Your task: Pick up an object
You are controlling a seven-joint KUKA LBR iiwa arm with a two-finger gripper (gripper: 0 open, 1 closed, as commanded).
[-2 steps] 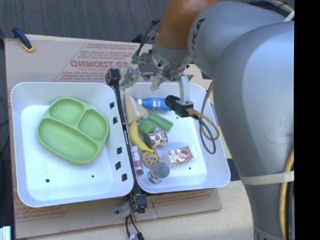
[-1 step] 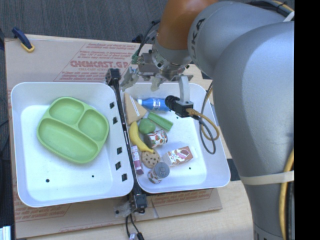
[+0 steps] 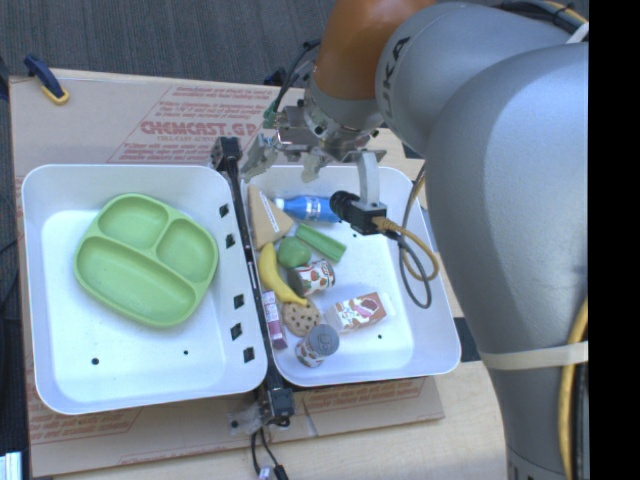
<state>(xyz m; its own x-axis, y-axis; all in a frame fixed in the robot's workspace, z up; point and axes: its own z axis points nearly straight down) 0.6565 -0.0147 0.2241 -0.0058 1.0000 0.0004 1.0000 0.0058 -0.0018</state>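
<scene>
Over the right bin's [image 3: 432,320] far edge, we place the gripper [image 3: 318,158] in approach; finger state: we cannot tell. Next: descend onto the blue bottle [image 3: 303,207].

- A green divided plate [image 3: 147,258] lies in the left bin [image 3: 40,298], well to the gripper's left and nearer the camera.
- A blue-and-yellow clamp [image 3: 45,77] sits far left of it, on the cardboard sheet [image 3: 120,118].

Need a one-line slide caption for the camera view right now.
KUKA arm's tool hovers over the right bin of toy food, near the blue bottle; green divided plate in left bin.
</scene>
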